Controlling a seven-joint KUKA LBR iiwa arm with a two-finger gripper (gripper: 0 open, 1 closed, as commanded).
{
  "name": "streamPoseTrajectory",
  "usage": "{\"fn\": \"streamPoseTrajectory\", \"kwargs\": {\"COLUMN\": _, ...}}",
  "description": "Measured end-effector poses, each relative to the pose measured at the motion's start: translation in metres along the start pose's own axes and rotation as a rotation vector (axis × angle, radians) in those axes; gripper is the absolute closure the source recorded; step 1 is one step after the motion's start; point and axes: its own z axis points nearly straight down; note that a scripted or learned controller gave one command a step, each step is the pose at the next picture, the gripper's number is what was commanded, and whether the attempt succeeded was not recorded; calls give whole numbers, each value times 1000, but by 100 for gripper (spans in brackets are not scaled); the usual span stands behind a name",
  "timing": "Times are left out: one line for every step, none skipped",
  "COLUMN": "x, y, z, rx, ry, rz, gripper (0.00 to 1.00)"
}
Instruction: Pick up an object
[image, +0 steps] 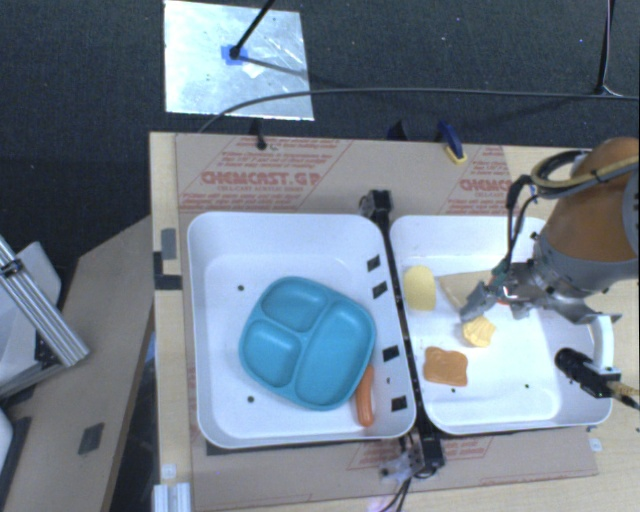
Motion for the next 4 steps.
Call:
{"fn": "streamPoseTrajectory", "kwargs": {"x": 0, "y": 3, "z": -6, "rx": -13, "ry": -2, "rz": -2, "gripper": 0}}
{"fn": "streamPoseTrajectory", "kwargs": {"x": 4, "y": 7, "z": 55, "rx": -9, "ry": -1, "rz": -1, "gripper": 0}}
{"fn": "streamPoseTrajectory", "kwargs": {"x": 1, "y": 13, "z": 89, "rx": -28, "ry": -10, "rz": 1, "gripper": 0}}
{"fn": "streamPoseTrajectory", "kwargs": {"x": 0, "y": 15, "z": 75, "rx": -39, "ry": -14, "rz": 2, "gripper": 100}}
